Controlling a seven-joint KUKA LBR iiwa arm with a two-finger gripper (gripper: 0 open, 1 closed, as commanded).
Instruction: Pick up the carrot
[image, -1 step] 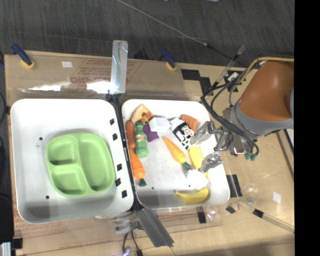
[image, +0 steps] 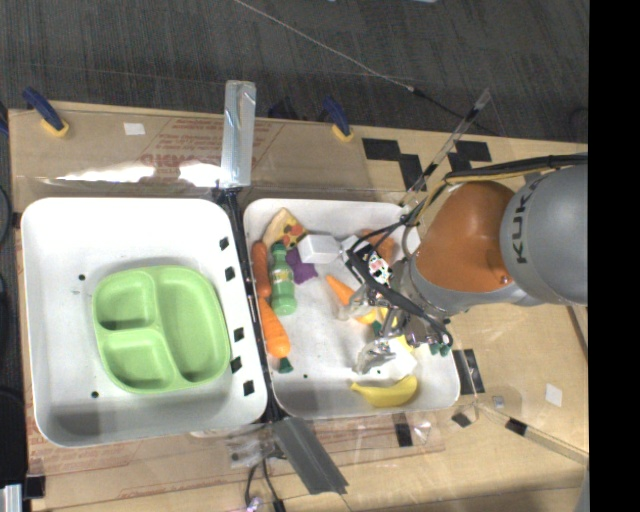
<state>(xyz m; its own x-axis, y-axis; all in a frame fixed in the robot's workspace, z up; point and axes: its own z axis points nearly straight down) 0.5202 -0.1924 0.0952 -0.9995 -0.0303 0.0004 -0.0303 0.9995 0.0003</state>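
I see the arm (image: 500, 245) reaching in from the right over the right bin (image: 300, 400), w/ the gripper (image: 385, 345) low in the bin's lower right part, just above the banana (image: 385, 392). Can't tell if the jaws are spread or pressed together; too much clutter & cabling around them, and I see nothing clearly pinched. The carrot (image: 274, 335) lies along the bin's left wall, leafy end toward the bottom, well apart from the gripper. Just above it stands a green bottle (image: 283, 285), w/ a purple item (image: 303, 268) beside that. A smaller orange piece (image: 341, 289) sits mid-bin, nearer the gripper. A white block (image: 318, 247) lies near the top. Left bin (image: 60, 230) holds a green divided tray (image: 160, 328). Both bins rest on the desk (image: 530, 400).
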